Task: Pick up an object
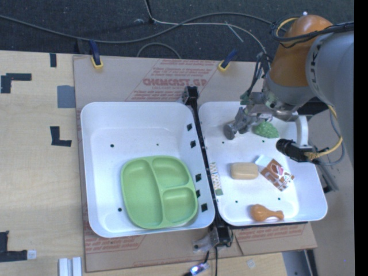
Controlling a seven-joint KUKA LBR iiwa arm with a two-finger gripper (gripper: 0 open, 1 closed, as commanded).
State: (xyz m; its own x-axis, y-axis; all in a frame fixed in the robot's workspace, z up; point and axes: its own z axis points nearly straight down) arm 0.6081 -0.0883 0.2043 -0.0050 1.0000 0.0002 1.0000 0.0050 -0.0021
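A green leafy object point(266, 130) was seen near the back edge of the right bin point(310, 209), touched by the gripper point(237, 128). Whether the claw was apart or together could not be told. The arm point(299, 50) was angled down from the bin's back right corner

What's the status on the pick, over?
Gripper low in right bin, nothing seen between fingers. Green leafy item right beside it. Tan block, orange piece, packet lie apart.
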